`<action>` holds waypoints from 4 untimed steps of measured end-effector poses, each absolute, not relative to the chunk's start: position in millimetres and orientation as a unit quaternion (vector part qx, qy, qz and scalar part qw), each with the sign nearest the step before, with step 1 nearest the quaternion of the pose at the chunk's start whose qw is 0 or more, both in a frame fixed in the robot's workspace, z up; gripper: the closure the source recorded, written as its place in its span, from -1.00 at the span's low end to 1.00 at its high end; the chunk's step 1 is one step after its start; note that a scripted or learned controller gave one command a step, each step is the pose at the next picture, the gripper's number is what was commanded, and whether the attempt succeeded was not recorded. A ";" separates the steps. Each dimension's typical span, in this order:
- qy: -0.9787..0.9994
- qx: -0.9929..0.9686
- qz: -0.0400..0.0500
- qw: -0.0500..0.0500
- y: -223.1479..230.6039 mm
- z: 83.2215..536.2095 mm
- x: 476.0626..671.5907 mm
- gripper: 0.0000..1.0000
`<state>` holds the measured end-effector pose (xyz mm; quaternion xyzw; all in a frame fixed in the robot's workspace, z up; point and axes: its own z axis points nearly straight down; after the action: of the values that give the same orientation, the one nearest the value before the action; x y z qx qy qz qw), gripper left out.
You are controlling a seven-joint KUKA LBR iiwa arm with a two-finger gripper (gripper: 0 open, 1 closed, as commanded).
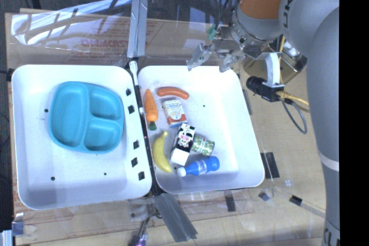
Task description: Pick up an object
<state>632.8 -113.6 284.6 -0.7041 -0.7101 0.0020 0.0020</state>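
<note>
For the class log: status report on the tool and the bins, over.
Tool open, holding nothing, above right bin's far rim. Carrot, banana, blue bottle lying untouched in the bin. Nothing blocking them.

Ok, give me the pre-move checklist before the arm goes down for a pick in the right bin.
1. Gripper free of any object: ok, nothing sits between its fingers, which stand spread.
2. Gripper over a target: not ok, it hangs above the far rim of the right bin, away from the items.
3. Targets present: ok, carrot, sausage, banana, blue bottle and a small can lie in the bin.
4. Room around a target: not ok for the can, the bottle and the cow-print carton, which crowd together; ok for the sausage.
5. Left bin's blue divided tray out of the path: ok.
</note>
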 end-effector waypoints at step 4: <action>-0.798 -0.603 0.001 0.001 -111.6 102.8 642.2 -1.00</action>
<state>642.2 -111.6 102.8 -0.6032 -0.7976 0.0014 0.0010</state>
